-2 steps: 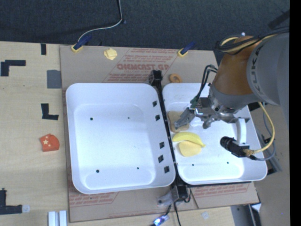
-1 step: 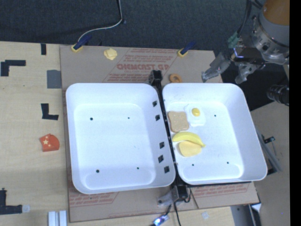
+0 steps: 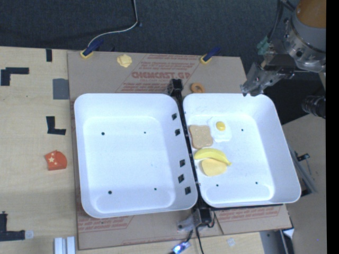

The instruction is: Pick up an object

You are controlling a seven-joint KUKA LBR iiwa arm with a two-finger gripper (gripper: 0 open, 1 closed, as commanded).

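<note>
A: Where is the claw (image 3: 253, 89) right now?

B: High at the upper right, hanging over the back rim of the right bin (image 3: 275, 120), just past its far corner. It carries nothing I can see, and whether it is released or clenched I cannot tell from this slant.

A: Why so far from the food?

B: My guess is it sits above the bin wall so it can drop in from overhead; nothing is yet approached.

A: What can it go for?

B: 4 toy foods cluster against the right bin's left wall, near the hinge: a tan toast slice (image 3: 201, 136), a fried egg (image 3: 220, 129) touching its right side, a yellow banana (image 3: 212, 155) just below, and a pale yellow round piece (image 3: 213, 168) tucked under the banana.

A: Which looks easiest?

B: Probably the banana; it is raised and curved, while the egg and toast lie flat.

A: And the left bin (image 3: 127, 152)?

B: Plain white floor. A red piece (image 3: 56, 160) lies on the tabletop (image 3: 32, 142) well left of it.
</note>
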